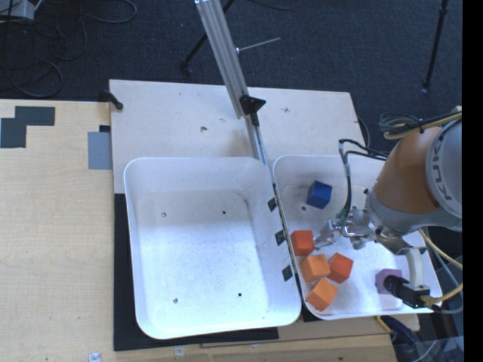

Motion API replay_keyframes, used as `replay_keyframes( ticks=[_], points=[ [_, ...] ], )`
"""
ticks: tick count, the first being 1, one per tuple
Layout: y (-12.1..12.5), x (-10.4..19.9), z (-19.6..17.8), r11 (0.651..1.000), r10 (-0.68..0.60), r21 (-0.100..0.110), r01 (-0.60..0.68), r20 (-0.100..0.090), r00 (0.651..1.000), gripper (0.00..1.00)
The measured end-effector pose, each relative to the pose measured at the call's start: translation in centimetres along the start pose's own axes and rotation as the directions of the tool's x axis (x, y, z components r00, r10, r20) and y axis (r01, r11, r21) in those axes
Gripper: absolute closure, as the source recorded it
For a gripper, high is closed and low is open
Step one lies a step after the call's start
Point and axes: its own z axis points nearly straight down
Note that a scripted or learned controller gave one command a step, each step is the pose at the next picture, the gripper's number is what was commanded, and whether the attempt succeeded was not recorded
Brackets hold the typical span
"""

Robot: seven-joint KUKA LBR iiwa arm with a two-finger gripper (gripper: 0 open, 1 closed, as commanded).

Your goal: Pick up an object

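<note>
While orange blocks (315,267) hug the wall (277,183), the blue cube (319,194) seems clear.

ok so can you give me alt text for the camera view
A grey and orange robot arm reaches in from the right, its gripper over the right bin, close to a cluster of four orange blocks. A blue block sits apart, farther back in that bin, and the left bin lies alongside.
</note>
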Motion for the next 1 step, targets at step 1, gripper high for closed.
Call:
replay_keyframes(
  ticks=[1],
  points=[
    [4.04, 0.39, 1.46, 1.000, 0.002, -0.003, -0.002, 0.001, 1.000, 0.00]
  ],
)
